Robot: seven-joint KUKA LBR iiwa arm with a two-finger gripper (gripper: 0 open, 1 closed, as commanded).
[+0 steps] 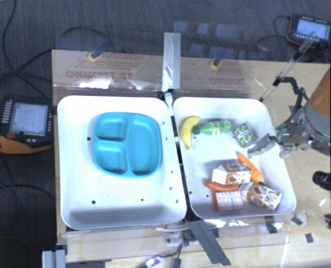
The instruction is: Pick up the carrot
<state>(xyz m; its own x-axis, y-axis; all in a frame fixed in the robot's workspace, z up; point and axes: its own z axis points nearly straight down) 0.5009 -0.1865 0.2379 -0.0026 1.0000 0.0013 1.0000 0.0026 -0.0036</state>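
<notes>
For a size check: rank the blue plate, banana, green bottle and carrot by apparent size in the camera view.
1. blue plate
2. banana and green bottle, look alike
3. carrot, partly hidden by a carton

The right bin [210,104] is crowded in its lower half. The carrot [250,167] is hemmed in there: a small carton [231,175] is pressed against its left side, a sausage [221,186] lies just below the carton, and two more cartons [264,196] [228,201] are packed near its lower end. Free floor is left between this cluster and the upper row, where a banana [186,130], a green bottle [212,128] and a green packet [243,133] are placed. The gripper [266,144] is seen above the carrot's upper right side.
</notes>
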